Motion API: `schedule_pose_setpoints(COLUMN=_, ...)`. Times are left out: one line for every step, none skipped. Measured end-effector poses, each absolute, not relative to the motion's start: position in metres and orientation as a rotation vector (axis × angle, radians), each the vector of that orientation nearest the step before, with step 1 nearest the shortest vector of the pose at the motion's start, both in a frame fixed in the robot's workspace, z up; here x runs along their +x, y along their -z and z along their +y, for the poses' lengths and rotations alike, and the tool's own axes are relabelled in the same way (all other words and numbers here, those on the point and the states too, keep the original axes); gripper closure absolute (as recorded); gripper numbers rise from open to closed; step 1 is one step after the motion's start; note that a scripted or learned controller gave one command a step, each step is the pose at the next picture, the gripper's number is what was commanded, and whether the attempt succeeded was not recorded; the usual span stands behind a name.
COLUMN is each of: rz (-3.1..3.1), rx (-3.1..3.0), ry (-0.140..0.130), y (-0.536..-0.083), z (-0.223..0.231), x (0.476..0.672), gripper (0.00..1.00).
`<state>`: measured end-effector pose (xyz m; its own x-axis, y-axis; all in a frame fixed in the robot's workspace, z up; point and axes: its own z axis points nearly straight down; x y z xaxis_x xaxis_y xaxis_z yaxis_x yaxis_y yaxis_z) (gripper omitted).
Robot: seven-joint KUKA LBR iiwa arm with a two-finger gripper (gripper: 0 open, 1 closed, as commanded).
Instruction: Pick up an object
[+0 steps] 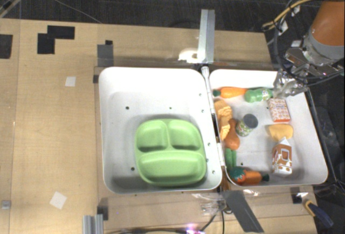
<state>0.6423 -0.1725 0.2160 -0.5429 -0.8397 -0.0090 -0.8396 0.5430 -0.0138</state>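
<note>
My gripper (284,87) hangs over the far right corner of the right bin (315,144), below the orange band of the arm (329,25). Just beneath and left of it lie a green vegetable (257,95) and an orange carrot (233,92). A red and white packet (279,110) rests directly in front of the gripper. Nothing shows as lifted off the bin floor.
The right bin also holds a yellow piece (280,131), a small carton (282,156), a dark-lidded jar (246,125), toy foods along its left wall (223,119) and a carrot (249,177) at the near edge. In the left bin (116,119) sits a green divided tray (170,150).
</note>
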Motion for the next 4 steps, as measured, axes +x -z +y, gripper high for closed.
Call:
schedule_pose_setpoints(rz=2.444, rx=-1.96, ry=0.006, y=-0.178, z=-0.204, x=0.671, gripper=1.0)
schedule_pose_setpoints(rz=2.457, rx=-1.935, ry=0.017, y=-0.245, z=-0.165, x=0.673, gripper=1.0)
schedule_pose_setpoints(rz=2.403, rx=-2.006, ry=0.005, y=-0.252, z=-0.091, x=0.671, gripper=1.0)
schedule_pose_setpoints(rz=2.359, rx=-2.057, ry=0.007, y=-0.275, z=-0.039, x=0.671, gripper=1.0)
